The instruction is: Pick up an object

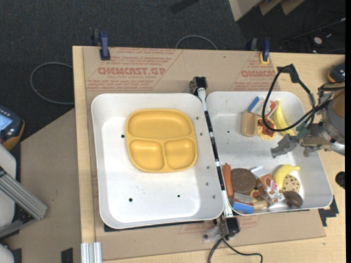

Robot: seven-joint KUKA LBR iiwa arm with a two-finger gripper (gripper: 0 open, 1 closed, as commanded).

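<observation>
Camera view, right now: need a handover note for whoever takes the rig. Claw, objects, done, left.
Claw: above the right bin, coming in from the right, nothing visibly between its fingers; open or shut is not readable.
Objects: all in the right bin. Banana and a tan block near the back; a brown round piece, a yellow piece and small packets at the front edge.
Left bin: holds the yellow divided tray.
Done: no pick visible.
Left: grasp one object and lift it. The yellow piece, nearest the claw, looks the easiest try.
</observation>
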